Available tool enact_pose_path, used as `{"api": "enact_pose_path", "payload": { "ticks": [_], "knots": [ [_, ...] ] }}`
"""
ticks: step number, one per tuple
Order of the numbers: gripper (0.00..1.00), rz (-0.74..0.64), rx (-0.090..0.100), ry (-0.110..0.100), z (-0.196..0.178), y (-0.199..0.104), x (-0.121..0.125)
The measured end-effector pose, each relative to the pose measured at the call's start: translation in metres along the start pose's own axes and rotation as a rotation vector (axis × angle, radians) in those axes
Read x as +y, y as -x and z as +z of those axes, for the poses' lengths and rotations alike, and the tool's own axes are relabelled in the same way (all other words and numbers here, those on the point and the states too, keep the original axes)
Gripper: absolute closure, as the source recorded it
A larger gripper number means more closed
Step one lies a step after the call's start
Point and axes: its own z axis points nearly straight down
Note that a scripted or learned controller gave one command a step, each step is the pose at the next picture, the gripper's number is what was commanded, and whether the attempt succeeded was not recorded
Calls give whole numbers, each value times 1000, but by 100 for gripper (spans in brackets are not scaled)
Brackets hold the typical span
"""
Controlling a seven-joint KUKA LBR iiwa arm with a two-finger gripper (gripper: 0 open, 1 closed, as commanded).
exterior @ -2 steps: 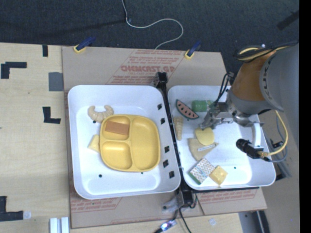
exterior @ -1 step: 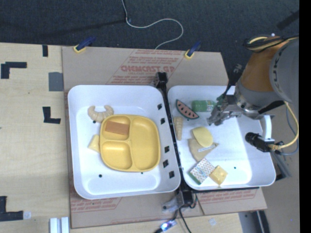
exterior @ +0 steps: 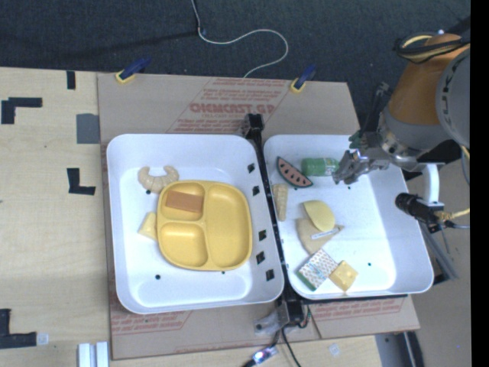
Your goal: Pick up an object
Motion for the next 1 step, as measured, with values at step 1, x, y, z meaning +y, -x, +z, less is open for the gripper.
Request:
{"api": "enact_pose_path", "payload": {
  "ticks": [1],
  "knots": [
    [100,0,0,-1,-37,-1,1]
  ]
}}
